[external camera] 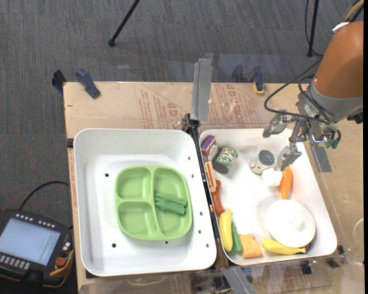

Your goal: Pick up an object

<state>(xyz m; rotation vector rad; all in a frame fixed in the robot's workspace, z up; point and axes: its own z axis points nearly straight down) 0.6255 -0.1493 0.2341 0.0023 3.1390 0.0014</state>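
End effector (283,141) above two bananas (284,247), one carrot (286,183)

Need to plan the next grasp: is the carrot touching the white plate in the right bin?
Apart. The camera view shows bare bin floor between the carrot and the white plate rim below it.

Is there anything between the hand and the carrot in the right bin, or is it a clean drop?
Nothing visible blocks it. The hand hangs just above the upper end of the carrot. A small white object lies against the carrot's left side, and the white plate sits just below its lower end.
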